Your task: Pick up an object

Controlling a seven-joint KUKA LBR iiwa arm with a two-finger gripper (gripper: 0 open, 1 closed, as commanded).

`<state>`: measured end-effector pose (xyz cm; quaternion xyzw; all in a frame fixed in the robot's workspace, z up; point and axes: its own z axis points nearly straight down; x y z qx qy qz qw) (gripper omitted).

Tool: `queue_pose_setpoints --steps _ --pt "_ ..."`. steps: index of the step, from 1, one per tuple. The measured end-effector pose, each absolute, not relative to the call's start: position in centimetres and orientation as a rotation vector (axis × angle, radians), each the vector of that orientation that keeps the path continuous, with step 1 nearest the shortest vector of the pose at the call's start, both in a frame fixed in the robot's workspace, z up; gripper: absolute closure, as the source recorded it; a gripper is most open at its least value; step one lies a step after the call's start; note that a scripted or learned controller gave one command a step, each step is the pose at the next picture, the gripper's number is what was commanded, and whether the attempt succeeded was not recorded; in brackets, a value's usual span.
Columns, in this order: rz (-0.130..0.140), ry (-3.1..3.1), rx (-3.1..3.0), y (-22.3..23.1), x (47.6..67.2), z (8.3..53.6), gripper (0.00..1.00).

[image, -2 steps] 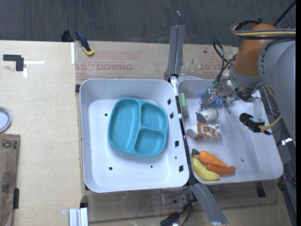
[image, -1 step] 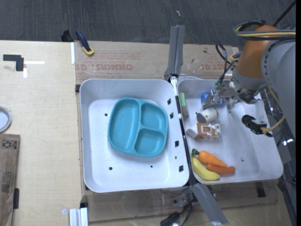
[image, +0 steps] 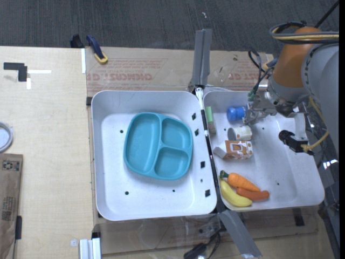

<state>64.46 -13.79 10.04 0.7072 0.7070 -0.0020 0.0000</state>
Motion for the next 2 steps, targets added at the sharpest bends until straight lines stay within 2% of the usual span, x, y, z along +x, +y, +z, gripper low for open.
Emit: queue_pose_setpoints --steps 1,2 --pt "-0.006 2.221 2.221 -13.78 64.47 10.05 0.0" --pt "-0.006 2.221 2.219 -13.84 64.5 11.0 1.0"
